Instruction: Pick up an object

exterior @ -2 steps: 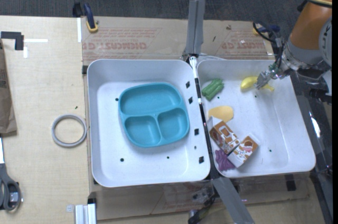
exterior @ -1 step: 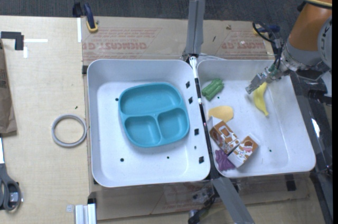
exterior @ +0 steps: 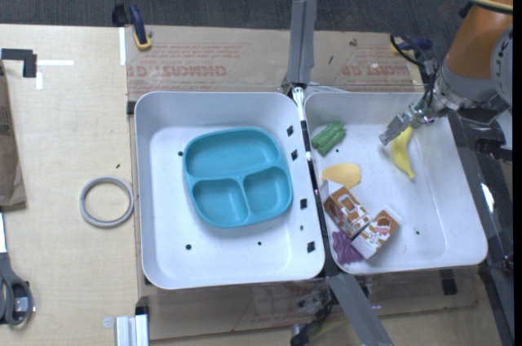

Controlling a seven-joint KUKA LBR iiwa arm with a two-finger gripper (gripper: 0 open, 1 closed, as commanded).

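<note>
A small yellow plastic banana [exterior: 402, 151], curved and tapering to a point at its lower end, lies in the right shallow white bin [exterior: 457, 246], toward that bin's two o'clock corner. Its upper end sits right under the metal two-finger gripper [exterior: 400, 128], which touches or nearly touches it; whether the fingers are apart, together or clamped on the fruit cannot be told from this angle.

At the bin's ten o'clock lies a green ridged plastic vegetable [exterior: 328, 137], close to the divider between the bins. Just toward six o'clock from it rests a flat orange-yellow plastic piece [exterior: 342, 173]. Below that, at the bin's seven o'clock, a small cardboard box [exterior: 360, 223] printed in brown, white and red lies tilted; its lettering is too small to read. A purple item [exterior: 346, 250] peeks out from beneath the box's lower edge.

The left shallow white bin [exterior: 163, 238] holds a light blue plastic divided plate [exterior: 237, 176] with three compartments, sitting near its centre.

Behind both bins a sheet of brown cardboard [exterior: 196, 59] carries red printed lettering that appears upside down and is not legible. On the wooden bench [exterior: 57, 132], at nine o'clock from the left bin, lies a grey ring [exterior: 107, 201].

The grey arm with its orange band [exterior: 477, 42] enters from three o'clock, the wrist angling down and toward nine o'clock so that the gripper reaches over the right bin's upper right portion.
</note>
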